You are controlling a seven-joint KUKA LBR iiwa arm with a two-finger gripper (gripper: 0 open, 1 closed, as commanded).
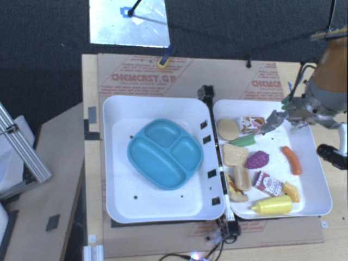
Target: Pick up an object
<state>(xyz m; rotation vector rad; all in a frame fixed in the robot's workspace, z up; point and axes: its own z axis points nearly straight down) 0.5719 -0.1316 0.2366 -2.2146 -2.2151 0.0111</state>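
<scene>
Mustard bottle (pixel 271 204) beside red carton (pixel 267 183)

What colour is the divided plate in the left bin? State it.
Light blue: the divided plastic plate with three compartments, plain and unpatterned, shows best in the camera view.

Toy foods crowd the right bin (pixel 321 170): a purple grape bunch (pixel 257 159) mid-bin, an orange sausage (pixel 291 160) near its right edge, a yellow mustard bottle (pixel 271 204) lying along its front edge.
</scene>
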